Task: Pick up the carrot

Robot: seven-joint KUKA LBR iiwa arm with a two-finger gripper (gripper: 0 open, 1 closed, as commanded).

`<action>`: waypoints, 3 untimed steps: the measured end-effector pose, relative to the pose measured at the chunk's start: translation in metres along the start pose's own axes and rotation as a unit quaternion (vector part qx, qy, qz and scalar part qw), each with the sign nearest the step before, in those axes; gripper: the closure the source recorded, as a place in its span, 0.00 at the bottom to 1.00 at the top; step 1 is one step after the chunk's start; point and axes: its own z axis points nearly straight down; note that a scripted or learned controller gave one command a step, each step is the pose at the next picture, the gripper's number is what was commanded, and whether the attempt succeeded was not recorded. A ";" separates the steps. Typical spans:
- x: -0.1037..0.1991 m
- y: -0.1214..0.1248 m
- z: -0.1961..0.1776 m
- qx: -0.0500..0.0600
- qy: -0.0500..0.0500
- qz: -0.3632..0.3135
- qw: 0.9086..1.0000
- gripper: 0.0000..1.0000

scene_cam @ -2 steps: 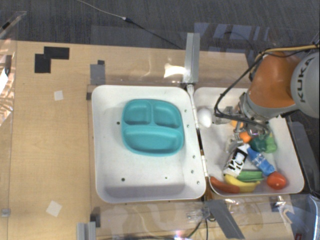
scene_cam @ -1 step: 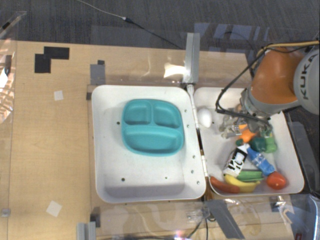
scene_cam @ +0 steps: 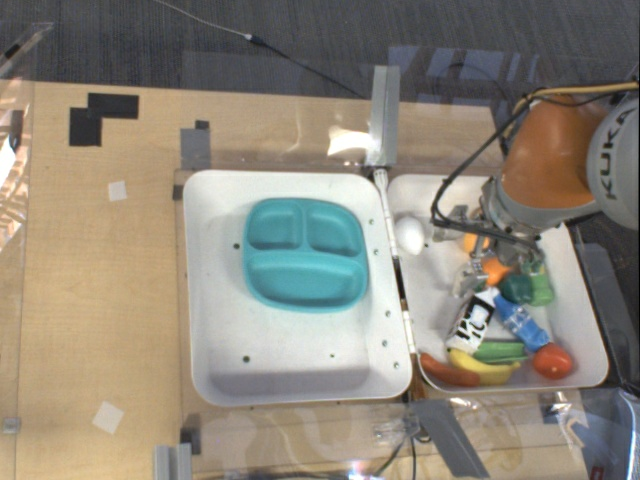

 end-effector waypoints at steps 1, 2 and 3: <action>-0.004 0.000 -0.014 0.001 -0.006 -0.001 1.000 1.00; -0.004 0.000 -0.013 0.001 -0.006 -0.001 1.000 0.00; 0.017 -0.016 0.013 -0.001 0.005 0.022 1.000 0.00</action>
